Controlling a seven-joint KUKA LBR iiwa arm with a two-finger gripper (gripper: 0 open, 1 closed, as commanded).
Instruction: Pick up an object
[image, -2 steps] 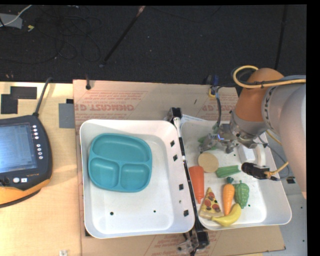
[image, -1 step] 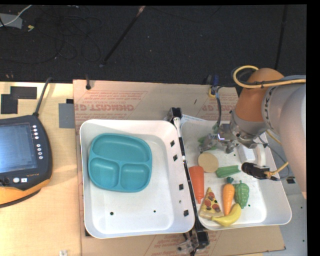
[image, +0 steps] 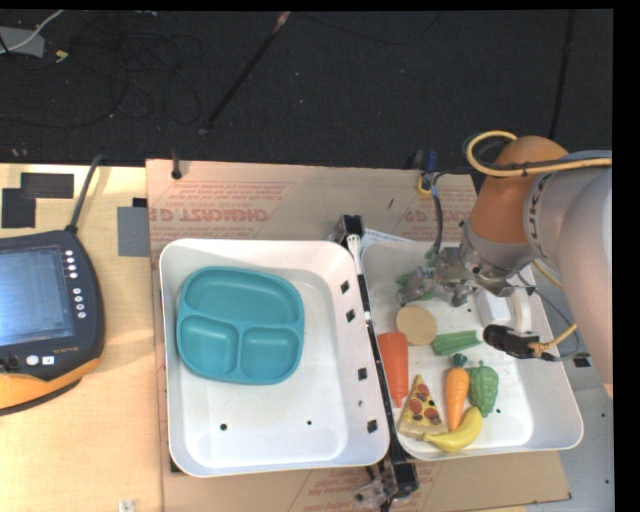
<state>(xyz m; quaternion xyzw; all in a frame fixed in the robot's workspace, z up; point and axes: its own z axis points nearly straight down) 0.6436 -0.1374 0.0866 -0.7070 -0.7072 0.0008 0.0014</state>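
Altogether, two carrots, one banana, one pizza slice.

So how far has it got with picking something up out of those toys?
Nothing looks picked up yet. The gripper hangs low over the far part of the right bin, near the tan disc and a green piece, but no toy shows between its fingers. The carrot, pizza slice and banana lie in the bin. Grasping and lifting one remain. The left bin holds a teal tray.
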